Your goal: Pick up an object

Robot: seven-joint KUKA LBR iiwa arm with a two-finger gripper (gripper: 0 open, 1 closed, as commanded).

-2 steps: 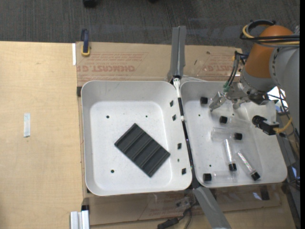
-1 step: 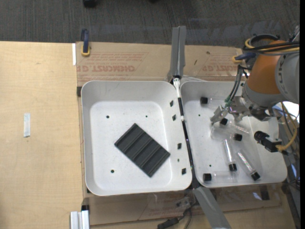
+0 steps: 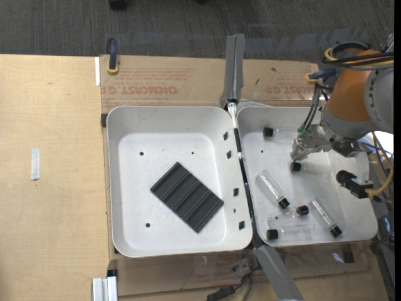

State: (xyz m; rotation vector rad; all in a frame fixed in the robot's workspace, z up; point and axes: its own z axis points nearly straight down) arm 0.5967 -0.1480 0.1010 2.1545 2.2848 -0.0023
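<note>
Right now the gripper (image 3: 298, 158) sits low over the right bin (image 3: 351, 232), near the middle of its far half, with the grey arm (image 3: 351, 105) and its orange band reaching in from the right. Fingers: can't tell if open or closed, they merge into one dark-tipped lump from this angle. A small black cap (image 3: 296, 166) lies right at the fingertips, touching or just under them; whether it is between the fingers is unclear.

Other stuff in the right bin, placed relative to the gripper: another small black cap (image 3: 268, 132) up and to the left, near the bin's far wall. A clear tube with black cap (image 3: 273, 189) lies slanted just below-left of the gripper. A third loose black cap (image 3: 302, 211) sits further below. A second clear tube (image 3: 326, 217) slants below-right, black end toward the near wall. A third clear tube (image 3: 289, 232) lies along the near wall, black cap at its left end, hard to see against the white.

Left bin (image 3: 125, 231) is well left of the gripper and holds one dark ribbed flat tray (image 3: 187, 197), turned diagonally, near its centre. Both bins rest on a cardboard sheet (image 3: 169, 80).
</note>
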